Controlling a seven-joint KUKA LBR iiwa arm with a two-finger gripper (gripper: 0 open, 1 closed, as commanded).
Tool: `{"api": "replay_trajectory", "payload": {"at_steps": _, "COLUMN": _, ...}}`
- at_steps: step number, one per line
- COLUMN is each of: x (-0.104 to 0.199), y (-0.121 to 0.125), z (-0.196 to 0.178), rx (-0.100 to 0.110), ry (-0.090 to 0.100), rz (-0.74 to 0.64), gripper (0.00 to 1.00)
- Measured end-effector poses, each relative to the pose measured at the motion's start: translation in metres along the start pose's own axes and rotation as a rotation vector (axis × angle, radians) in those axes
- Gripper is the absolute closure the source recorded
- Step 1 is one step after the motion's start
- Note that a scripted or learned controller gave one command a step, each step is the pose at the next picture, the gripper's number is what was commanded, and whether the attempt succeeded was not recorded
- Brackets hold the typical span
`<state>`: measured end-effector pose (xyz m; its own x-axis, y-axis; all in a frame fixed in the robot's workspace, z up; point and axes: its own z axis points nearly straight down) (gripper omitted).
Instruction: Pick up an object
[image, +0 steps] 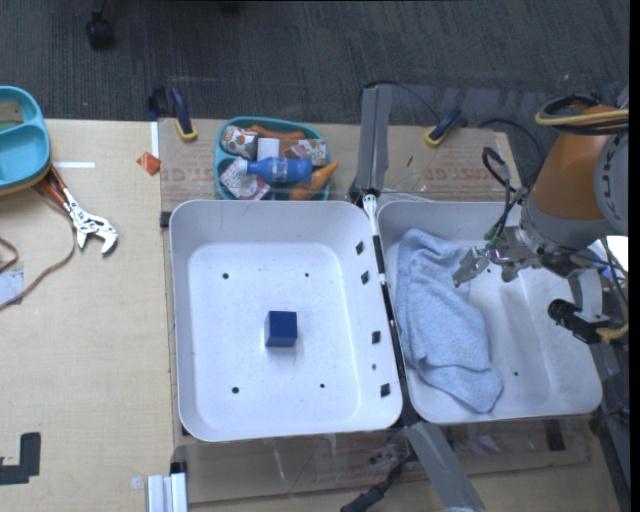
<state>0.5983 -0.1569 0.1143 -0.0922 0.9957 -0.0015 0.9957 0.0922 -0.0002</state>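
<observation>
A small blue cube (282, 328) rests near the middle of the left white bin (200, 300). A crumpled pale blue towel (445, 318) lies in the left half of the right white bin (560, 380). My gripper (487, 272) hangs over the right bin, just off the towel's upper right edge, below the arm's orange band (575, 170). Its fingers (466, 270) are spread open and hold nothing. The cube is far to the gripper's left, in the other bin.
Behind the left bin stands a teal tub (272, 160) of mixed small items. A wrench (88, 228) and a teal tray (20, 135) lie on the bench at the far left. A raised divider (378, 290) separates the bins.
</observation>
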Motion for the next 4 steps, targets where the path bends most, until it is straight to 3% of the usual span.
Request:
{"api": "replay_trajectory", "payload": {"at_steps": 1, "x": -0.051, "y": -0.019, "z": -0.087, "rx": 0.000, "ry": 0.000, "rz": 0.179, "gripper": 0.00}}
{"api": "replay_trajectory", "payload": {"at_steps": 2, "x": 0.012, "y": 0.015, "z": -0.145, "rx": 0.001, "ry": 0.000, "rz": 0.267, "gripper": 0.00}}
{"api": "replay_trajectory", "payload": {"at_steps": 3, "x": 0.011, "y": -0.042, "z": -0.122, "rx": 0.004, "ry": 0.000, "rz": 0.276, "gripper": 0.00}}
{"api": "replay_trajectory", "payload": {"at_steps": 4, "x": 0.134, "y": -0.024, "z": -0.100, "rx": 0.003, "ry": 0.000, "rz": 0.255, "gripper": 0.00}}
